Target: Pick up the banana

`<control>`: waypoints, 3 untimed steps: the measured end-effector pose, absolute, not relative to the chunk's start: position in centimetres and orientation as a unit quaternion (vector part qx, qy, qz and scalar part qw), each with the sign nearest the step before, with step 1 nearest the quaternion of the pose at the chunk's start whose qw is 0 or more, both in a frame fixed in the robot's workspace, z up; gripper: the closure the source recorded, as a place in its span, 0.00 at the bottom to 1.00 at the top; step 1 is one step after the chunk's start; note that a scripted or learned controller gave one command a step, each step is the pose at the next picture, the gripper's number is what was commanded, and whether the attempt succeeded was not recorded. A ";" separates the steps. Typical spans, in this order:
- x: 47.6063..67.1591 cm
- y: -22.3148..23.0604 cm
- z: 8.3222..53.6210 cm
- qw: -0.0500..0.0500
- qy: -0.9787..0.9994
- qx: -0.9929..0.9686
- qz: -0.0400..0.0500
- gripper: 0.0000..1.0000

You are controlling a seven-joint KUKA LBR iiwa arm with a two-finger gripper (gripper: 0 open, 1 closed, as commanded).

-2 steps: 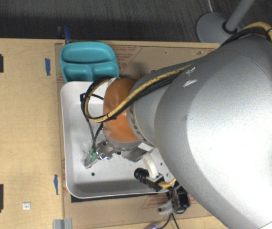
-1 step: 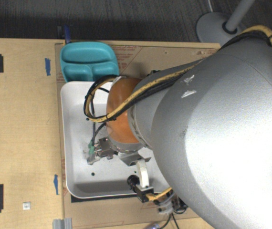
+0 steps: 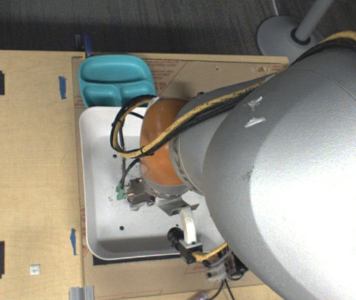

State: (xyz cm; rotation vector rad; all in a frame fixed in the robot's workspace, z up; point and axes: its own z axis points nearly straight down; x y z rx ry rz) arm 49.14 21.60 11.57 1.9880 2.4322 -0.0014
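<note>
The arm [image 3: 278,161] hangs low over the white bin [image 3: 97,167], seemingly in the reaching step, but I cannot tell where the banana lies, so the next move needs locating it first.

Bench [image 3: 28,186]: white bin [image 3: 97,186], teal tray [image 3: 115,80] on top.

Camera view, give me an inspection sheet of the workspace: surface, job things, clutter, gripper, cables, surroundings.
Surface: white bin on a tan bench, blue tape marks at its edges.
Job's things: banana, nothing seen.
Clutter: teal plastic tray at the bin's far end.
Gripper: wrist hardware sits low over the bin, below the orange band.
Cables: black and yellow cables loop off the wrist.
Surroundings: dark carpet, grey stand base.
</note>
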 end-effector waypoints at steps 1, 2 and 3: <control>49.2 21.6 12.5 0.001 0.775 0.632 0.000 1.00; 49.2 21.7 13.5 0.001 0.775 0.632 -0.001 1.00; 49.2 21.7 14.5 0.001 0.775 0.632 0.000 1.00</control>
